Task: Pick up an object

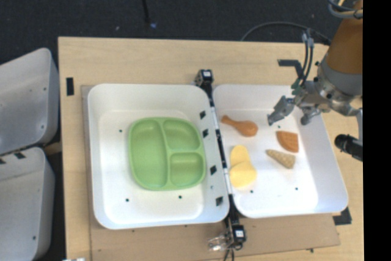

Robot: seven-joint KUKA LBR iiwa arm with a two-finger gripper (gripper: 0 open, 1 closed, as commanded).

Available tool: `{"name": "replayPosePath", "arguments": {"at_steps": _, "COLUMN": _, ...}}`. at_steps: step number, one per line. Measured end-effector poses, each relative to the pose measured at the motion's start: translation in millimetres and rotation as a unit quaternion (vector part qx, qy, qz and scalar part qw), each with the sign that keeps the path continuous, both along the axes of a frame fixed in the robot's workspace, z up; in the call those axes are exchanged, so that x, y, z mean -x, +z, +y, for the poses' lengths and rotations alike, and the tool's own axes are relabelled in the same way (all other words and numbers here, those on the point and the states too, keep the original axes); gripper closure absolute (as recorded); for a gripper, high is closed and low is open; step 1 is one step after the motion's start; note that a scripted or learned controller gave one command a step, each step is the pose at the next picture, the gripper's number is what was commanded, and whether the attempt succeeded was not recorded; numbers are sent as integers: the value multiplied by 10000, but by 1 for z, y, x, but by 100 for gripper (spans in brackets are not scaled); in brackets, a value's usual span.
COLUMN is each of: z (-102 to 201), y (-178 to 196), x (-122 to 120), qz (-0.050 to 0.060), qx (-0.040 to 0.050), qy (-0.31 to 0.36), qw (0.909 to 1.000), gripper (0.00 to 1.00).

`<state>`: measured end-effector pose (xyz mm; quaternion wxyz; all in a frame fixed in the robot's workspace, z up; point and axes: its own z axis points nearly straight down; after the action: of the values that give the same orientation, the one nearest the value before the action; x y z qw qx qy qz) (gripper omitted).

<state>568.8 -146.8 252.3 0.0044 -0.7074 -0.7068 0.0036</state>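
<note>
The right bin (317, 192) holds a brown drumstick (241, 126), an orange chunk (288, 141), a tan wedge (281, 158) and a yellow pear-shaped piece (241, 168). My gripper (294, 114) hangs over the bin's far right part, just above the orange chunk. It is open, its two fingers spread with nothing between them. The drumstick lies to its left, and the wedge and the yellow piece lie nearer the front.
The left bin (110, 205) holds a green divided plate (166, 153). A ridge with black clips (215, 150) joins the two bins. Cables (275, 27) loop over the wooden bench behind the right bin. White chairs (24, 107) stand at the left.
</note>
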Motion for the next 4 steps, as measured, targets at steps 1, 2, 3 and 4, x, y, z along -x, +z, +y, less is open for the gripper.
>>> {"name": "replayPosePath", "arguments": {"at_steps": 1, "z": 0, "y": 7, "x": -2, "qz": -59, "qx": 10, "qy": 12, "qw": 10000, "gripper": 0}}
{"name": "replayPosePath", "arguments": {"at_steps": 2, "z": 5, "y": -49, "x": 6, "qz": -37, "qx": 10, "qy": 4, "qw": 10000, "gripper": 0}}
{"name": "replayPosePath", "arguments": {"at_steps": 3, "z": 8, "y": -112, "x": 10, "qz": -28, "qx": 8, "qy": -4, "qw": 10000, "gripper": 0}}
{"name": "replayPosePath", "arguments": {"at_steps": 4, "z": 7, "y": -154, "x": 10, "qz": -40, "qx": 12, "qy": -11, "qw": 10000, "gripper": 0}}
